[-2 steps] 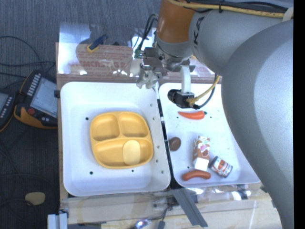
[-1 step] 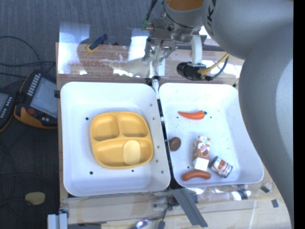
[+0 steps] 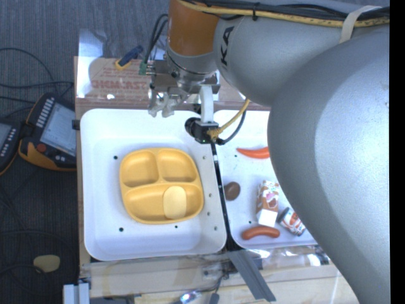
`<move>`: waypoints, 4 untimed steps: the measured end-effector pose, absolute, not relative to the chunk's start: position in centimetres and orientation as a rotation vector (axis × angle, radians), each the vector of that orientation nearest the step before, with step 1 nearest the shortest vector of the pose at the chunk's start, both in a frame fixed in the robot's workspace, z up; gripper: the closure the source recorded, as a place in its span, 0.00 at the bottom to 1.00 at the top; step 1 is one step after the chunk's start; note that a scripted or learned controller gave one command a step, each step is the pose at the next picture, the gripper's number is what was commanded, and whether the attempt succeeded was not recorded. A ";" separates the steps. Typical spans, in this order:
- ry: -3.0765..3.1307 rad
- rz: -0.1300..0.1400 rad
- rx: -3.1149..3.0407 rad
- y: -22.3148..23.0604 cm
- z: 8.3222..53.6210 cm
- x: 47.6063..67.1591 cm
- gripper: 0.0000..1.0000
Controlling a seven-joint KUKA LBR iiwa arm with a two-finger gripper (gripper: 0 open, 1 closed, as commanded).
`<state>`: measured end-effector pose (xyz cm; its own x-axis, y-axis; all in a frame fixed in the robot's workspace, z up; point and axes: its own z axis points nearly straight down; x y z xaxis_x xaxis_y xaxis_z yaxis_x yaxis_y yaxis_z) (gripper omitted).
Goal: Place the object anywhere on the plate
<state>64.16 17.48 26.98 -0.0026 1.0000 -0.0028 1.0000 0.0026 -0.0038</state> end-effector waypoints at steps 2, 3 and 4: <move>-2.222 0.007 -2.218 15.9 17.9 59.7 0.00; -2.222 0.011 -2.215 15.9 18.7 59.7 1.00; -2.222 0.011 -2.214 15.9 18.6 59.7 0.00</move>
<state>59.66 15.93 18.64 -0.0034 1.0000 -0.0017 1.0000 0.0034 -0.0084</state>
